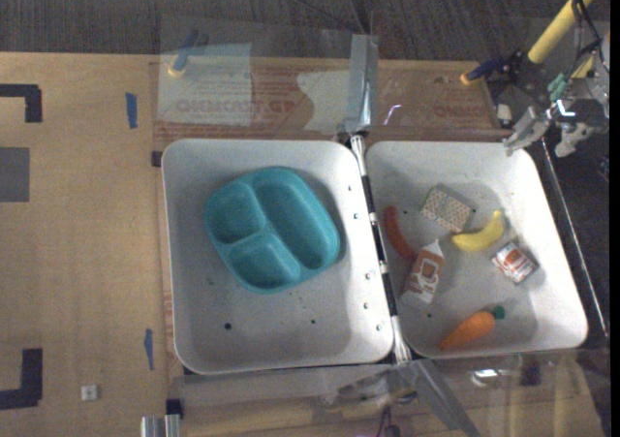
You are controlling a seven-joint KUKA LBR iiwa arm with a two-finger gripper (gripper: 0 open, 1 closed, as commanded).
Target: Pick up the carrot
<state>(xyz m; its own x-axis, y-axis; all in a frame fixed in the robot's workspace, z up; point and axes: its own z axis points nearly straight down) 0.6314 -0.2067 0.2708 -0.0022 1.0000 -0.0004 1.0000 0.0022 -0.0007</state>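
1. In the left bin [184, 328] a teal divided plate [273, 228] with three compartments lies tilted near the middle
2. Between the two bins runs a narrow metal divider, and just right of it, inside the right bin [567, 324], a reddish-orange sausage [396, 231] lies along the left wall
3. A small carton [424, 271] with a white top and brown label sits near the sausage, toward the bin's middle
4. A speckled cracker-like square [449, 207] lies above the carton
5. The carrot [472, 327], orange with a green tip, rests near the front edge of the right bin, below the carton
6. A banana [480, 234] curves just right of the cracker, and a small red and white can [514, 262] lies beside it
7. The gripper [548, 125] hovers over the bin's far right corner, well apart from the carrot; whether it is released or clenched cannot be told
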